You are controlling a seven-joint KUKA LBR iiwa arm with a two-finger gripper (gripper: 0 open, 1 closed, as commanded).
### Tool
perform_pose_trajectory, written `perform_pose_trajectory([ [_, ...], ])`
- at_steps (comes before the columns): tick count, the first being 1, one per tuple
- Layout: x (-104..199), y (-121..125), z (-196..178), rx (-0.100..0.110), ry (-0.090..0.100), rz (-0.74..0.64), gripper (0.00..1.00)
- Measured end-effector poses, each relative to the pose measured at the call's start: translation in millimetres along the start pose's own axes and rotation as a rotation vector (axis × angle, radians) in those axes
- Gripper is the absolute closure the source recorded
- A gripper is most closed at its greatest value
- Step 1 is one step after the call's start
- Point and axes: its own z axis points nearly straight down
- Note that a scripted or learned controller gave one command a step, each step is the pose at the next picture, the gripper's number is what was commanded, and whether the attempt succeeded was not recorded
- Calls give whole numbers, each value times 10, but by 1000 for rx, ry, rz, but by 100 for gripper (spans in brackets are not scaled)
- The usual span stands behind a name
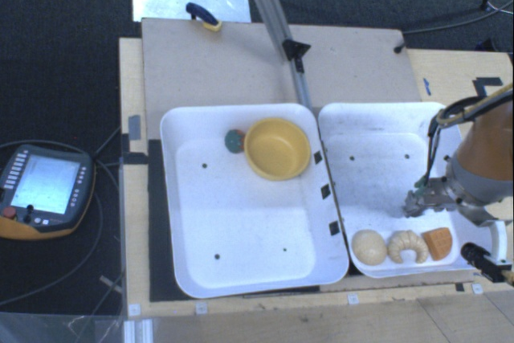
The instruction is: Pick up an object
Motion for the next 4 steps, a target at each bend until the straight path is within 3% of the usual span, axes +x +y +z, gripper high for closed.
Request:
perform_pose_trajectory([
  [2,42,48,-1054,-5,-1,-1,100],
  [3,41,54,-1247,-1,0,-1,100],
  [4,484,36,-1183,1,1,-4,100],
])
